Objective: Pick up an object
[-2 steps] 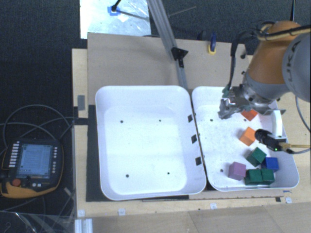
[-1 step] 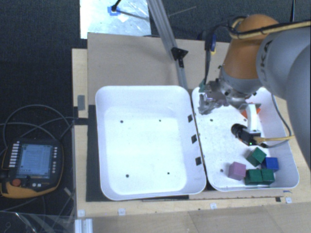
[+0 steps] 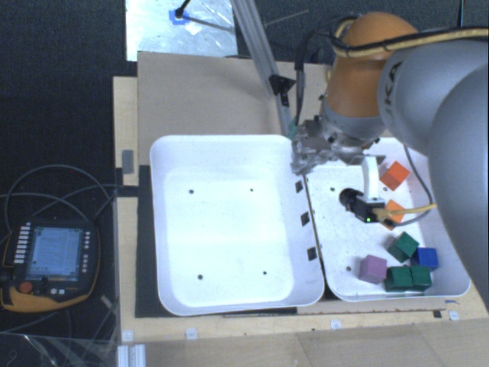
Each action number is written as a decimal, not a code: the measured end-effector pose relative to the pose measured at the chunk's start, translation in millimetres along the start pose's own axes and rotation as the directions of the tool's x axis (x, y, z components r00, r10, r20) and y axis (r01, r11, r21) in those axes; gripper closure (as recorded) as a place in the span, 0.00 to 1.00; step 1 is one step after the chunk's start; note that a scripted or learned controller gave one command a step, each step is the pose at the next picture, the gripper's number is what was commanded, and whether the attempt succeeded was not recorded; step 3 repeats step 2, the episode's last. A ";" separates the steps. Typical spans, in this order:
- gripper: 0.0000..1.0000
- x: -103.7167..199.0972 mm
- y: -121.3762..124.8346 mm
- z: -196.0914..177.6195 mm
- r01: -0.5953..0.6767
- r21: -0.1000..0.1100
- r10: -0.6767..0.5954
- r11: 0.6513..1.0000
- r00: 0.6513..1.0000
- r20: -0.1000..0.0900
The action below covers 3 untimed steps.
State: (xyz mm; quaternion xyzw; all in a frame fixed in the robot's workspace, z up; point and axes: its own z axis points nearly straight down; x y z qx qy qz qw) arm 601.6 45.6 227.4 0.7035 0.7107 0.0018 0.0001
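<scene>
Over the far left corner of the right bin, close to the rim it shares with the left bin, hangs the gripper. From this slant I cannot tell whether it is apart or together, and I see nothing in its grasp. Everything worth picking lies in the right bin. An orange block sits to the gripper's right. Nearer to me a purple block, green blocks and a blue block crowd together. I judge the orange block the better target, since it stands freer than that cluster. I would move right, well off the shared rim, centre above the block, square the gripper to its faces, and only then descend.
</scene>
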 end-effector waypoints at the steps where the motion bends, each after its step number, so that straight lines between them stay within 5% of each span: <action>1: 1.00 47.3 11.2 -9.4 0.000 -0.001 0.000 1.000 1.000 0.000; 2: 0.00 43.7 10.8 -9.0 -0.005 0.001 0.005 1.000 1.000 0.003; 3: 0.00 43.7 10.8 -9.0 -0.005 0.001 0.005 1.000 1.000 0.003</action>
